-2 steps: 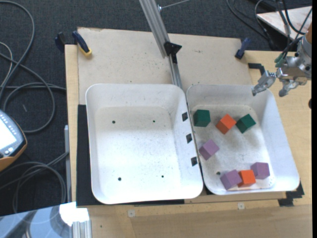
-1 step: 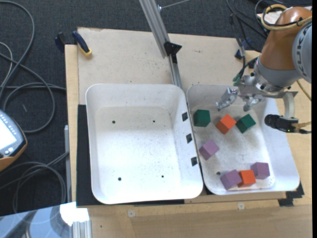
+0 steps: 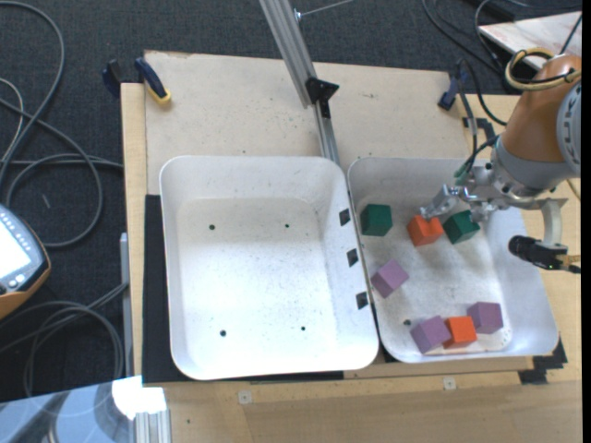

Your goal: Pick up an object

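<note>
The table (image 3: 231,109) is a pale board with clamps at its far corners, cables lying on the dark floor around it; an aluminium strut (image 3: 294,49) slants down from the far edge to the gap between the bins. The left bin (image 3: 185,187) takes up the table's left and near side, its floor wide open, its rim reaching almost to the near edge. The right bin (image 3: 526,307) sits against it, running to the table's right near corner; its free floor is the far left part and the strip along its right wall. The arm (image 3: 545,127) comes in over the right edge, orange band above the grey wrist; the gripper (image 3: 454,209) hangs low over the far middle of the right bin, and I cannot tell whether its fingers are spread or pressed together. Just beside it lie an orange block (image 3: 425,230) and a green block (image 3: 461,226); another green block (image 3: 376,219) sits near the left wall; a purple block (image 3: 390,277) lies mid-bin; two purple blocks (image 3: 429,333) (image 3: 486,317) flank an orange one (image 3: 461,330) at the near wall. No writing is legible.
</note>
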Available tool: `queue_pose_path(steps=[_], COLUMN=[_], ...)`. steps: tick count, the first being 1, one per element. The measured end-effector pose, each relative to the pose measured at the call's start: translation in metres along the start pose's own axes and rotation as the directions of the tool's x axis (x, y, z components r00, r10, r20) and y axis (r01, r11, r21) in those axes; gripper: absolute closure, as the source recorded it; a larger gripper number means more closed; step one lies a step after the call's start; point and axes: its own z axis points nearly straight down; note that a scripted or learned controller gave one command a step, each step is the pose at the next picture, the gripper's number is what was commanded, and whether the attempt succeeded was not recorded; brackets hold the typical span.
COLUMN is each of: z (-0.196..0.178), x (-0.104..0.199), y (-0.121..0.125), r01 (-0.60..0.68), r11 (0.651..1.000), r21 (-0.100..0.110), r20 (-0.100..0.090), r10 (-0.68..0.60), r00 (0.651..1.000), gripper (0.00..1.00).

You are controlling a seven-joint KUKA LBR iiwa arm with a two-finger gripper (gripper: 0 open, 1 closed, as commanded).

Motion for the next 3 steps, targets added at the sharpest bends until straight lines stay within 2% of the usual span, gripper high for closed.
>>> queue_pose_path(steps=[1,2,3], z=[0.016,0.009,-0.086], x=[0.075,0.070,0.150], y=[0.063,0.058,0.039], r01=[0.007,0.001,0.005], r11=[1.000,1.000,1.000], r21=[0.001,0.014,0.010], r20=[-0.006,-0.005,-0.009], r10=[-0.007,-0.001,-0.005], r00=[1.000,1.000,1.000], gripper=[0.00,1.00,1.00])
